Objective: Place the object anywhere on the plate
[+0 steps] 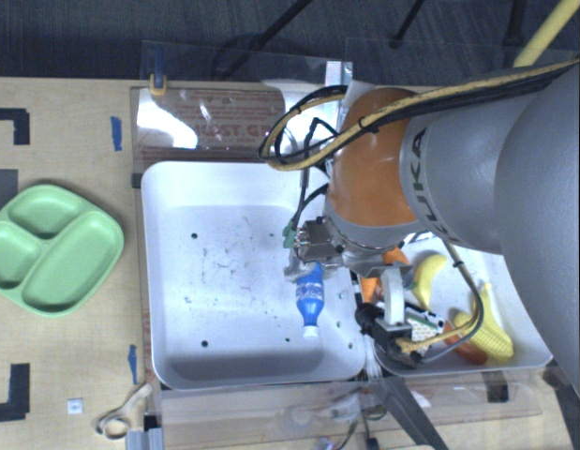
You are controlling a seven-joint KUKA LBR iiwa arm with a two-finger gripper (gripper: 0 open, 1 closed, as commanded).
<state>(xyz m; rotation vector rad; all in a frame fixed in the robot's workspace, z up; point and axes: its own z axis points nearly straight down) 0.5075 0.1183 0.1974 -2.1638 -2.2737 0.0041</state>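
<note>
Bottle [310, 301]: small, clear plastic with blue label and white cap, hanging near-upright with cap downward directly beneath the gripper, over the right part of the left bin's floor. Plate [52, 247]: light green, three compartments, rounded corners, lying flat on the bench well to the left of the gripper, outside both bins.

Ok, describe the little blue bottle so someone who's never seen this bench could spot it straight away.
Find the left white bin. Near its right wall, just under the gripper, hangs a small bottle with a blue label and white cap pointing down. It's the one blue thing; the neighbouring bin's items are yellow and orange.
</note>
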